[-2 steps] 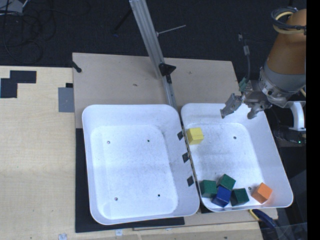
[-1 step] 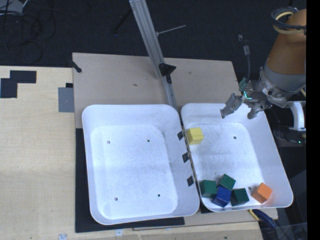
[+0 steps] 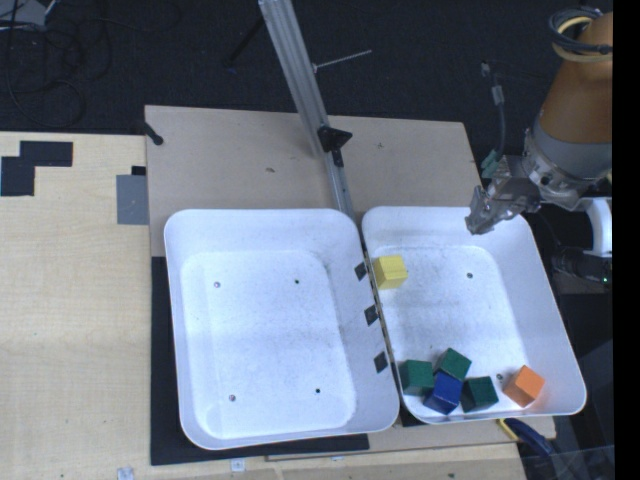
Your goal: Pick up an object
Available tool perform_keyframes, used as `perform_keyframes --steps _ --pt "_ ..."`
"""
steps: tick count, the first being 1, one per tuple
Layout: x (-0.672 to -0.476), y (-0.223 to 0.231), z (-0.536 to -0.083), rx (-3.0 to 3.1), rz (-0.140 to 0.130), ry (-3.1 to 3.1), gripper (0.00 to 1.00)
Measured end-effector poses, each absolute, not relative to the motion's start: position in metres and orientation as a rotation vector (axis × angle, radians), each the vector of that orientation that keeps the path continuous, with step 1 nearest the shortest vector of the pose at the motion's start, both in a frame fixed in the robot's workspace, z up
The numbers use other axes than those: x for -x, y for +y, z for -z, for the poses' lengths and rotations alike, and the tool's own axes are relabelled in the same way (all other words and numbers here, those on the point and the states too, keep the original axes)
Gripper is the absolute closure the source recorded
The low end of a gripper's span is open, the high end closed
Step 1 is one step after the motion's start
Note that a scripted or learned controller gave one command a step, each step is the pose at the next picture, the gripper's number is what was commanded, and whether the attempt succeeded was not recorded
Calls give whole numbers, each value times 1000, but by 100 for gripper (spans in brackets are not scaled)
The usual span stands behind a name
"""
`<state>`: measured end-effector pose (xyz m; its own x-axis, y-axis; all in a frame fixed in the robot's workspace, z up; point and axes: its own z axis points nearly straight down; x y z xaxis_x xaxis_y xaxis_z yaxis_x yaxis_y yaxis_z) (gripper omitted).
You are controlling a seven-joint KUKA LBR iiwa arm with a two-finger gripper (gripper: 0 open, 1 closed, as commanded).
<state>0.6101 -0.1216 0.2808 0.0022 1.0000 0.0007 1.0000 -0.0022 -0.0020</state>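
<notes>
The tabletop (image 3: 80,298) carries two white bins side by side. The left bin (image 3: 265,328) takes the middle of the frame; the right bin (image 3: 470,313) sits against it. The arm (image 3: 580,98) comes in at the upper right, its gripper (image 3: 483,216) over the right bin's upper right rim; whether it is open or closed cannot be told. A yellow block (image 3: 389,271) lies well to its lower left, by the bin's left wall. Along the bottom edge cluster three green blocks (image 3: 452,362), a blue block (image 3: 443,395) and an orange block (image 3: 524,384), leaving the bin's middle open.
</notes>
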Motion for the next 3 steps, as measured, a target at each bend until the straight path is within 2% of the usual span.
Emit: perform_keyframes --steps 1,2,3 --pt "-627 -68 -263 2214 -3 -2222 100" --pt "-652 -11 -288 2215 5 -2227 100" --pt "-564 -2 -290 2220 -6 -2215 100"
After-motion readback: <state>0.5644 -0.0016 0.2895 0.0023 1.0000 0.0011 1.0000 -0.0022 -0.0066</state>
